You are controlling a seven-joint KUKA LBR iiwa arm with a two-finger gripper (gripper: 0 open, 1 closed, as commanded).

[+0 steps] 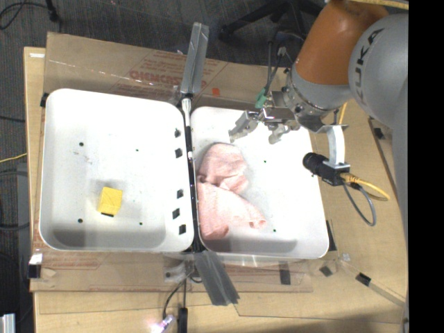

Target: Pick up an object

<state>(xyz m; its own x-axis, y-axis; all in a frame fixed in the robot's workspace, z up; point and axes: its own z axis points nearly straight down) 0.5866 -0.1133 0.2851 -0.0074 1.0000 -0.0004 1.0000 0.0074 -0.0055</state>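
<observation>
pink cloth (223, 193), yellow block (109, 200), gripper (258, 130) above

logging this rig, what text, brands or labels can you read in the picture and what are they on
"KUKA": grey letters on the arm, cut by the frame edge, so only part shows clearly.
Red printing on the cardboard sheet behind the bins: upside down and blurred, too faint to read.
No readable text on the yellow block, the pink cloth or the gripper.
</observation>
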